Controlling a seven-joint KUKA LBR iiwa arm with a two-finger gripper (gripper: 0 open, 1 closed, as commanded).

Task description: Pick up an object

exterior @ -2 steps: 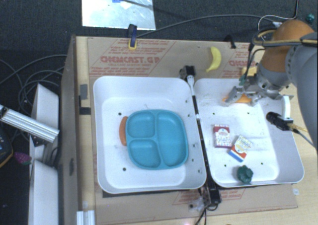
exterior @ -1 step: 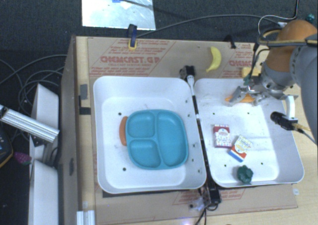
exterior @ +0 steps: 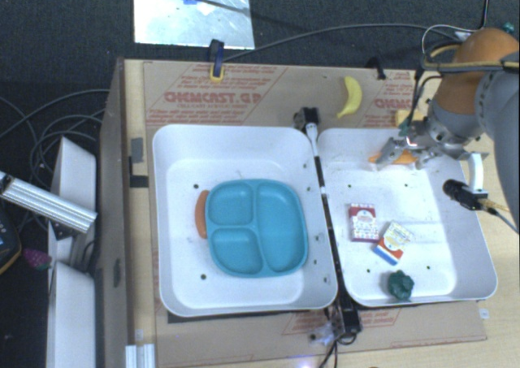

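Observation:
My gripper [exterior: 404,150] hangs low over the far part of the right bin [exterior: 463,236], below the arm's orange band. An orange object [exterior: 382,157] lies right at the gripper, partly hidden by it; I cannot tell whether it is gripped. Further forward in the same bin lie a small red and white box [exterior: 362,222], a white, yellow and blue packet [exterior: 394,241] and a dark green lump [exterior: 400,283] near the front wall.
The left bin [exterior: 175,196] holds a blue divided plate [exterior: 256,224] with an orange stick-shaped item [exterior: 200,212] at its left side. A yellow banana [exterior: 351,97] lies on the cardboard behind the bins. A black cable part [exterior: 461,192] sticks out over the right bin.

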